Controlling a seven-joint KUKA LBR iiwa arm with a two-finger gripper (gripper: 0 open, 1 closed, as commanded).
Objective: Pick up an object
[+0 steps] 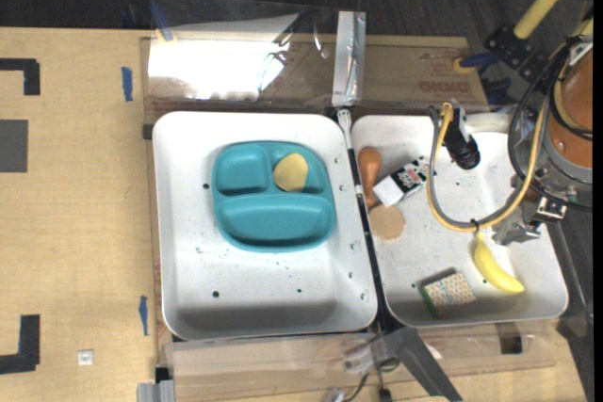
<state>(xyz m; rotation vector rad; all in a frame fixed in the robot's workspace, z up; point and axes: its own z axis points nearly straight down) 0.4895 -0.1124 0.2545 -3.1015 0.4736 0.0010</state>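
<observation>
Item: gripper [521,231], over the right bin [556,301]; finger spacing cannot be told, nothing seen held.
Item: banana [496,267], on that bin's floor near its front right corner, just below and beside the gripper.
Handling note: descend straight, straddle the banana's narrow width, close gently, avoid the sponge [447,290] nearby.

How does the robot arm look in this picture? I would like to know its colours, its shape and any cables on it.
The arm enters from the right edge as a rounded grey body with an orange band. Dark cables loop down its side, and a yellow cable curves out over the right bin. Its lower end near the banana is pale grey metal, too small to make out in detail.
</observation>
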